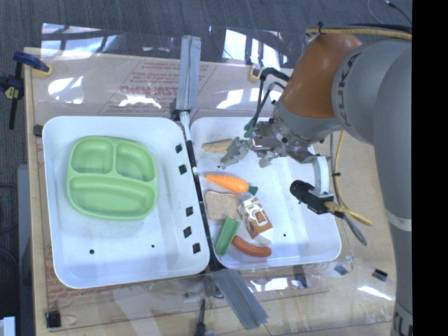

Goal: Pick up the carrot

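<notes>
Orange and tapered, the carrot (226,183) lies loose in the right bin (308,240), with a bread slice (220,204), small carton (254,217), green pod (226,235) and sausage (251,247) just below it. Above the carrot hangs the gripper (246,150), fingers spread and gripping nothing. Left of the carrot, the other bin (56,250) holds a green divided plate (111,177) on the wooden bench (364,303).

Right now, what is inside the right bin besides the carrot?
In the right bin: carrot, bread slice, small carton, green vegetable, sausage, a pale piece. The arm covers the far corner.
</notes>
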`<state>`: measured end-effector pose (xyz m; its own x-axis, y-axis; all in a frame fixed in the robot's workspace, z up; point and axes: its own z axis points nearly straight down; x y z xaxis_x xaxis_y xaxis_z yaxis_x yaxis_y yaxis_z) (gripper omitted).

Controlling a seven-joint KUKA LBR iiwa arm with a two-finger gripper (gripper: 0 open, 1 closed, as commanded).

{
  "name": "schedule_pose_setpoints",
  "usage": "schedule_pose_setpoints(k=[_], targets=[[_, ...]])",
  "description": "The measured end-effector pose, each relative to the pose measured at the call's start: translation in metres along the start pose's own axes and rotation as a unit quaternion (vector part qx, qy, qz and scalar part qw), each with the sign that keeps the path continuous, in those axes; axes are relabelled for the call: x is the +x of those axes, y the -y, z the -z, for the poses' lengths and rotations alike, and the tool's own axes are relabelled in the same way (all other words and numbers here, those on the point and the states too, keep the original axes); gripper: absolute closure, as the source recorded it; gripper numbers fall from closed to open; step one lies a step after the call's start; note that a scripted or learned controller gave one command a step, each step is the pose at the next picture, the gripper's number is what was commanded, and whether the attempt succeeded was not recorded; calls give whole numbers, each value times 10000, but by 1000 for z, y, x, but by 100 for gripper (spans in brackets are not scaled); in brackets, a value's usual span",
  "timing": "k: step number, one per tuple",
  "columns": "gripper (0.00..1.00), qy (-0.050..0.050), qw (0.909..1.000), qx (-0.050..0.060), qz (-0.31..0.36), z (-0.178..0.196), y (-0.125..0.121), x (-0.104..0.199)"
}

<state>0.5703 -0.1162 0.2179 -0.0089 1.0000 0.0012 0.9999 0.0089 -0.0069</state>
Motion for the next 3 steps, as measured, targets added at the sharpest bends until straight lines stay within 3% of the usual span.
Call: schedule_pose_setpoints(k=[1,2,3], targets=[[0,9,10000,-25,68,-116,-5,-13],[100,13,10000,-13,97,-106,-5,-13],[100,-6,9659,-13,-2587,-16,-49,9]])
